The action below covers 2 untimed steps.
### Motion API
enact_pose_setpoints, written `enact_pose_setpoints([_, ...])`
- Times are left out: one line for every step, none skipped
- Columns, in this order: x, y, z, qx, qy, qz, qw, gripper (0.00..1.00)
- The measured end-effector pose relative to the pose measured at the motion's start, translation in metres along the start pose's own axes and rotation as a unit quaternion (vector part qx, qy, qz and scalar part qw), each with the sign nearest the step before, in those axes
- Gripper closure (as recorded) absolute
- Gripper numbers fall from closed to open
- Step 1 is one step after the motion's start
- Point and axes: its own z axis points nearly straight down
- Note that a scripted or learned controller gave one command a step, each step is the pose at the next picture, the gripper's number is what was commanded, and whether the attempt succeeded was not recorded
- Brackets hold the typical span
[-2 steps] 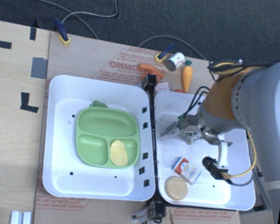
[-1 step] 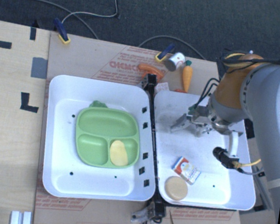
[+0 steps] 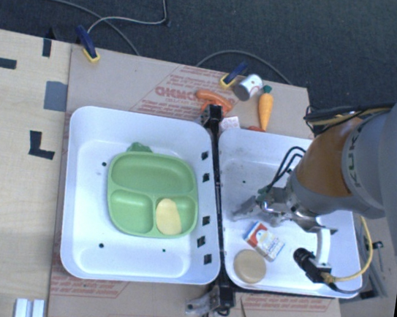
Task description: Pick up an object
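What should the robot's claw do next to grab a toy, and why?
Probably move a little toward the small white carton and lower over it. The gripper hangs in the right bin holding nothing, and the carton lies close beside it. The round tan disc sits farther off, near the bin's front edge.

Grey arm with orange band reaching in from right, pincer [image 3: 250,208] low, fingers spread apart
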Motion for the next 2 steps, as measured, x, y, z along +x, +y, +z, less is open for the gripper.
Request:
enact_pose_setpoints([0.013,0.081,0.000,-0.001,0.000,-0.001,1.0000,0.00])
enact_pose_setpoints([0.002,0.121,0.001,0.000,0.000,-0.001,1.0000,0.00])
